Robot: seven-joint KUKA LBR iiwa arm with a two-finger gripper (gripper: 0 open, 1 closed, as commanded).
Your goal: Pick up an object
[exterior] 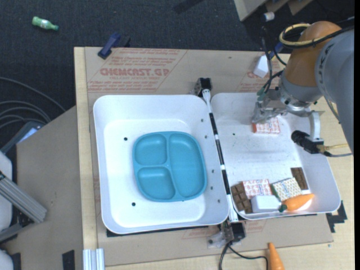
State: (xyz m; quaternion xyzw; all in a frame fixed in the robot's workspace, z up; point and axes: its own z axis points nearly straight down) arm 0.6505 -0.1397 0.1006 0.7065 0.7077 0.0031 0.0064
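Claw hangs right over the red-and-white packet near the right bin's far wall, packet just nearer me; grip state I cannot tell.

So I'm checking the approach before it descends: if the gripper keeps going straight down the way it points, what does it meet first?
Most likely the small red-and-white packet lying on the right bin's floor directly under the gripper, though the remaining height is unclear.

Smooth blue plastic tray, glossy white bins.
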